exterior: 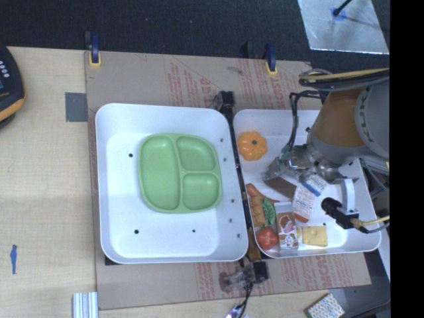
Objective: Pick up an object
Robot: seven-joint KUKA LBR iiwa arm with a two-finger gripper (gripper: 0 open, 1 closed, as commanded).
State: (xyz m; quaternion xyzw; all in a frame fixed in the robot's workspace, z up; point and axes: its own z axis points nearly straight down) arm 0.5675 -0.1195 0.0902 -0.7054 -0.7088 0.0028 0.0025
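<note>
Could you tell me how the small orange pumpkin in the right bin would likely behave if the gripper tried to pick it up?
The pumpkin looks round and ribbed, so it may roll or slip sideways if the fingers close off-centre. It looks like a toy, probably light and stiff. It sits apart from the other items, near the wall of the right bin, so a push might simply pin it there.

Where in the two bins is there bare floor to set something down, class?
Left bin: bare floor all round the green divided plate, widest on its near and left sides. Right bin: crowded, with the pumpkin, carrot, tomato, cheese and the arm.
</note>
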